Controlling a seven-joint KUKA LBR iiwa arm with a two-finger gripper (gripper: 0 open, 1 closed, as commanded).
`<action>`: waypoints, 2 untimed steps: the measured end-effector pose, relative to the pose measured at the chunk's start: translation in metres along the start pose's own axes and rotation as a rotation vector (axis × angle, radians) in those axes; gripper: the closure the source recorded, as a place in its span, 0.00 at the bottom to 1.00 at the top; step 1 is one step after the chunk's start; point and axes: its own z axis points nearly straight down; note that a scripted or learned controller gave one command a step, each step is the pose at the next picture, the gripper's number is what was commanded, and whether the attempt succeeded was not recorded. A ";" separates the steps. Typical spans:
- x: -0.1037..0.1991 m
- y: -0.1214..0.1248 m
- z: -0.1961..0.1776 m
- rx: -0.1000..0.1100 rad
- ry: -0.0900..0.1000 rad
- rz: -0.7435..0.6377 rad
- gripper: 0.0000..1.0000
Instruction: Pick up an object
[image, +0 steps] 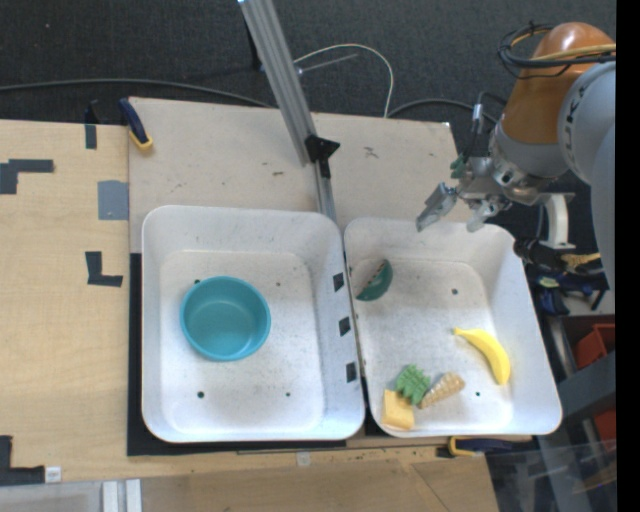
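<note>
My gripper (455, 214) hangs over the far rim of the right bin (520, 290), open, with nothing between its fingers. Inside that bin, a dark green curved piece (375, 282) lies near the far left corner. A yellow banana (487, 353) rests toward the right side. Near the front edge sit a green leafy toy (411, 381), a tan ridged piece (443, 389) and a yellow block (398, 411), close together. All of them are well below and in front of the gripper.
The left bin (160, 300) holds a teal bowl (225, 318). A slanted metal pole (290, 90) rises from the divide between the bins. Cables (560, 265) lie beside the right bin's right rim. A yellow-blue clamp (137, 126) sits at the far left of the board.
</note>
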 end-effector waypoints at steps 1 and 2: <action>0.000 0.000 0.000 0.000 0.000 0.000 0.00; 0.007 -0.010 0.055 0.006 0.001 0.001 0.00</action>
